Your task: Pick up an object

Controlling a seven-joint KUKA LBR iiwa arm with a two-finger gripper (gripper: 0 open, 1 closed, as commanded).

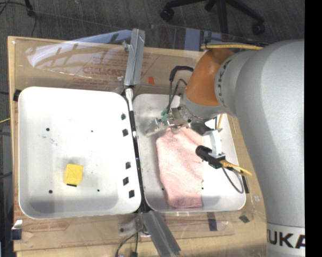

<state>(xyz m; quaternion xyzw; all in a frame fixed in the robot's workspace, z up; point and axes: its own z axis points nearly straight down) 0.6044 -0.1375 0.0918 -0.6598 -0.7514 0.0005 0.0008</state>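
A pink cloth [179,167] lies lengthwise in the right bin [150,108], reaching from its middle to its near edge. A small yellow block [73,174] rests in the left bin [37,98], near its front. My gripper [171,123] hangs low over the right bin's far half, right at the cloth's upper end. The wrist and orange band above it cover the fingertips. A small green item shows beside the gripper, too small to identify.
A metal divider rail [133,63] runs between the two bins. The arm's grey body [268,143] covers the bench's right side. A black cable [233,178] with a yellow tip loops over the right bin's right part.
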